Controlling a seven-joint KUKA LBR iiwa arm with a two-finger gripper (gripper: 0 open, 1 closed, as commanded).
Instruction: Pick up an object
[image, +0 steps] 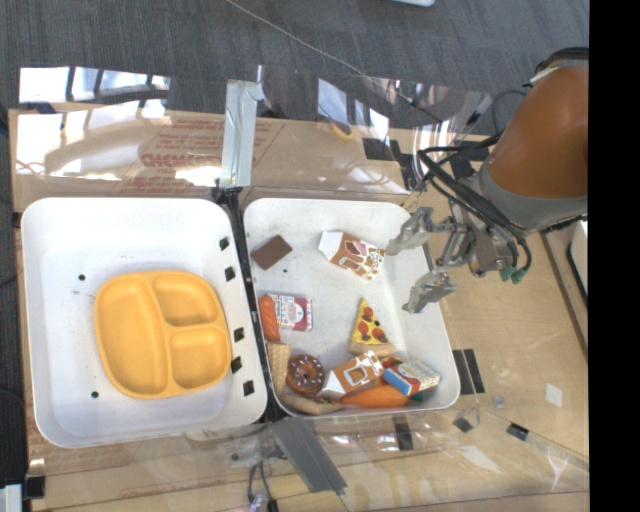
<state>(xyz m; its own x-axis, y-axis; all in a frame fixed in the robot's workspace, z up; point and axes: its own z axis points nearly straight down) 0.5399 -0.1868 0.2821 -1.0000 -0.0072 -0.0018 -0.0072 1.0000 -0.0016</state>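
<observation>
Bright, even light; glare on clear plastic sheeting (350, 100); slightly soft.

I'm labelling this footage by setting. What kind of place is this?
Probably a robotics lab bench set up for grasping trials: two white bins taped to cardboard, toy food such as a pizza slice, and a robot arm's claw above the right bin.

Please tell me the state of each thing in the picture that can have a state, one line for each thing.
tool: open, holding nothing, above the right edge of the right bin.
yellow tray: flat in the left bin, compartments bare.
pizza slice: lying flat, apart from the tool.
donut: lying in the pile of toys at the near side.
brown square: lying flat, alone.
</observation>
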